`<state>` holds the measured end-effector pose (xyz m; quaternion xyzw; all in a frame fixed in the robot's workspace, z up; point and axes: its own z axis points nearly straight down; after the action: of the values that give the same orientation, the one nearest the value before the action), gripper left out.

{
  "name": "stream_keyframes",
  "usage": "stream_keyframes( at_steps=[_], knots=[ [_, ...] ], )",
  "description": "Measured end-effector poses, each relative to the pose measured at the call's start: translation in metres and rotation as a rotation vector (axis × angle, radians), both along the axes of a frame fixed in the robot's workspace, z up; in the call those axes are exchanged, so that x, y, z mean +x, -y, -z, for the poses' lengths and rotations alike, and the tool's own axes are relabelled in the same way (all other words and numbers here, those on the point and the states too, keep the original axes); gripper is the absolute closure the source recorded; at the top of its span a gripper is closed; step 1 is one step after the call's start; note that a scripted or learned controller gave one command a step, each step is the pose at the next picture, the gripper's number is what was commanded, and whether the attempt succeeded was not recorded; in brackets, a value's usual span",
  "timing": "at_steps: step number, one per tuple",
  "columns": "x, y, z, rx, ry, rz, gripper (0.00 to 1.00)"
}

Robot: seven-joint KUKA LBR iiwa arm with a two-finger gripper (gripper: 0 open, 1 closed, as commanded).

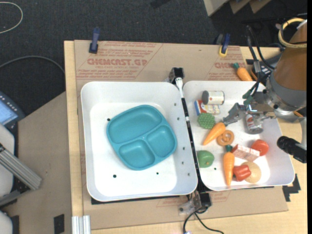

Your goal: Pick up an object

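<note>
My gripper (pixel 242 115) hangs over the upper middle of the right bin (pixel 285 167), reaching in from the right. Just left of it lie a green knobbly toy (pixel 205 119) and a slanted orange carrot (pixel 213 132). A white can with a red label (pixel 213 97) lies above those, near the bin's far wall. Below the gripper are a round tan slice (pixel 225 138), a red tomato (pixel 261 146), a pink-and-white packet (pixel 245 153), a second carrot (pixel 228 165), a green fruit (pixel 205 158) and a red and cream piece (pixel 246 172). A silvery cylinder (pixel 253 125) sits right under the gripper body.
The left bin (pixel 92 130) holds a teal divided plate (pixel 141 136). A black clip (pixel 176 74) sits on the wall between the bins. Another orange item (pixel 243 73) lies outside the right bin on the board at the back right.
</note>
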<state>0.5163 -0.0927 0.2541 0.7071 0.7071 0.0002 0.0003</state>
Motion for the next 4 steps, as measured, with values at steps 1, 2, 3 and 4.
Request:
stream_keyframes(
  at_steps=[1,2,3,4],
  knots=[
    [-0.038,-0.048,-0.039,0.001,0.003,-0.005,0.0],
    [-0.036,-0.045,-0.048,0.0,0.003,0.0,1.0],
    [-0.038,-0.075,0.002,0.002,-0.008,-0.003,1.0],
    [-0.038,-0.087,0.037,0.002,-0.008,0.0,1.0]
  ],
)
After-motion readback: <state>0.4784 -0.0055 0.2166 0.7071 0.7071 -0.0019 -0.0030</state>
